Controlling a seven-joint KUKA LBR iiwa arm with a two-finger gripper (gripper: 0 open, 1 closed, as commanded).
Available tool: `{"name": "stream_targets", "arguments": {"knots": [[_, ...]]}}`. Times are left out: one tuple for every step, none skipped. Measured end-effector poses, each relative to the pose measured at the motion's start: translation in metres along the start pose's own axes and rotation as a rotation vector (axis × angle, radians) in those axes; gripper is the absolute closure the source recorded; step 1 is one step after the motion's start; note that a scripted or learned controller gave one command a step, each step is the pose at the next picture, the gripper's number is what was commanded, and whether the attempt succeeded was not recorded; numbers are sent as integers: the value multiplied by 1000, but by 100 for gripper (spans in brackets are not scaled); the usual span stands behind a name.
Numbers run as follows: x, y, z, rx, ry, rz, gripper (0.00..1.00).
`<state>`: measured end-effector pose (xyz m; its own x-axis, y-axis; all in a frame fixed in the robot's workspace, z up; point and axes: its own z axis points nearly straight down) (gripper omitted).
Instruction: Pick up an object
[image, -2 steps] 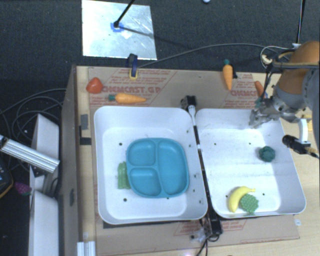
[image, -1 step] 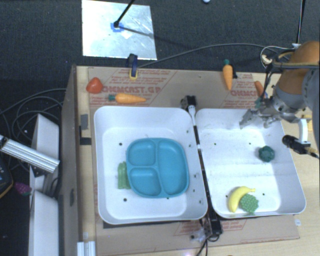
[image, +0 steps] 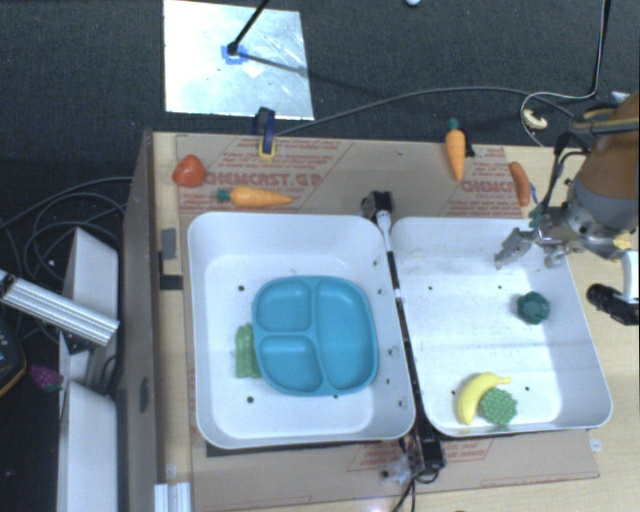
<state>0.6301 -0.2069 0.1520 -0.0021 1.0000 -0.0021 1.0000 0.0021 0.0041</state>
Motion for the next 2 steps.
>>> {"name": "stream_targets", "arguments": {"knots": [[0,-16,-30,0,0,1,0],[0,-24,-28,2,1,1,0]]}}
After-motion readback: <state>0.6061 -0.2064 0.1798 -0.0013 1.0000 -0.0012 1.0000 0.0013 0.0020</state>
